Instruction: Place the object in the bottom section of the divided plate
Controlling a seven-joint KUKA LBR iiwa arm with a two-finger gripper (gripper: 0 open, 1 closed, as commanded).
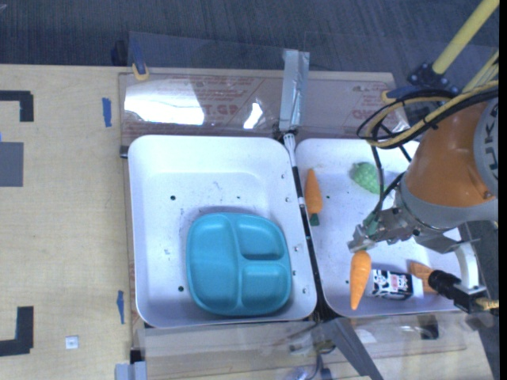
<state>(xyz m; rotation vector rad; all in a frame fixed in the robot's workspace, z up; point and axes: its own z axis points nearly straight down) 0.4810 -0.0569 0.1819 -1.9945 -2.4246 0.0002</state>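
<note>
The end effector on the grey arm with the orange band hangs over the right-hand shallow white bin, its fingers closed on the top end of an orange plastic carrot that points down toward the bin's near edge. Just beside that carrot lies a small black-and-white cow toy, a second orange carrot rests along the bin's left wall, and a pale green leafy piece sits further back. The turquoise divided plastic plate lies in the left-hand white bin on the table.
</note>
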